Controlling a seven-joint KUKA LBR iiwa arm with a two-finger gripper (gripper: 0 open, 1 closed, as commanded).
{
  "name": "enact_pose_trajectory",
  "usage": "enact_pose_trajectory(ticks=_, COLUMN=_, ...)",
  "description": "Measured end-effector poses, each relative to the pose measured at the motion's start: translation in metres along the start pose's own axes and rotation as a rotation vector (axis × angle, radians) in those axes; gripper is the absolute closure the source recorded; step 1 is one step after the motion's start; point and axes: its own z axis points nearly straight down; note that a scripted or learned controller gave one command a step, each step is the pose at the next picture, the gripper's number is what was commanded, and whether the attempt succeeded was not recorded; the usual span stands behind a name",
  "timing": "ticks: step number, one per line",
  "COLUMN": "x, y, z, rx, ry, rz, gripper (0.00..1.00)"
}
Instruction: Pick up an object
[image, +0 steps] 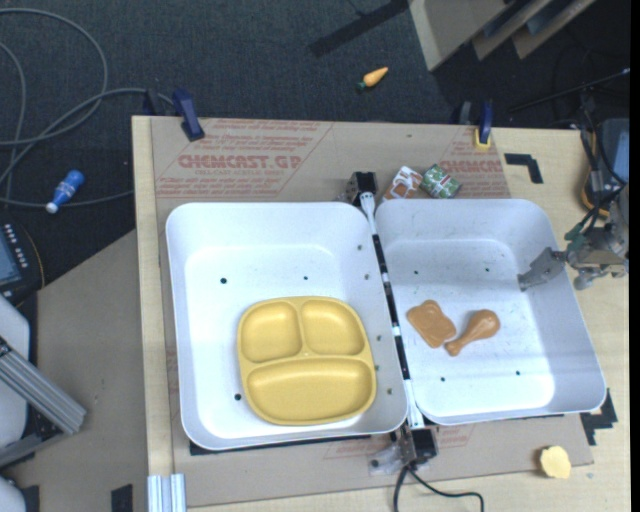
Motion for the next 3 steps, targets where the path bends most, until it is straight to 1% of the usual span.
enact_pose_trajectory(ticks=1, x=0.077, y=0.012, z=0.060, rx=0.007, ry=0.007, rz=-0.008, gripper=0.00)
enact_pose_trajectory(ticks=2, x=0.091, y=0.006, z=0.116, rx=0.004, ry=0.003, rz=-0.001, gripper=0.00)
enact_pose_trajectory(ticks=3, x=0.068, y=0.133, z=0.072, rx=-0.016, ry=-0.005, rz=-0.005, gripper=0.00)
